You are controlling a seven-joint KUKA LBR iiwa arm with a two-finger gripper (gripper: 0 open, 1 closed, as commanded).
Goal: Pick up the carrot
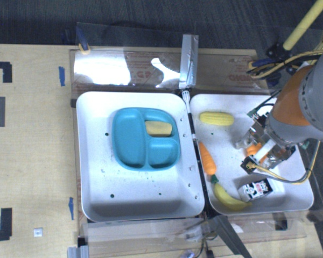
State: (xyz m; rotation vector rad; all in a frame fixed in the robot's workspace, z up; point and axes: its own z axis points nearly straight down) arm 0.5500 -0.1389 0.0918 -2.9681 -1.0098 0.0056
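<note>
The grey arm (307,106), orange band above its wrist, reaches in from the right and holds its claw (254,157) low over the right-hand white bin (296,195), near that bin's middle. Whether the claw is spread wide, drawn narrow or gripping anything cannot be told from this angle; its tip is a tangle of dark and orange parts with a yellow cable (282,176) looping away beneath it.

The carrot (207,158) lies on the bin floor to the claw's left, close against the wall the two bins share, orange body pointing up the frame and green top toward the bottom. It is apart from the claw, with bare white floor between them.

Just below the carrot, and down to the left of the claw, a banana (227,197) curves along the bin's near edge. A small black-and-white box (257,188) rests directly below the claw, beside the banana. Above and to the left of the claw sits a yellow ear of corn (216,119).

Well to the claw's left, across the dividing wall, the other white bin (91,160) holds a blue divided plate (145,138) with a yellow piece of food (159,128) in its upper right compartment. Both bins rest on the pale wooden bench (27,160).
</note>
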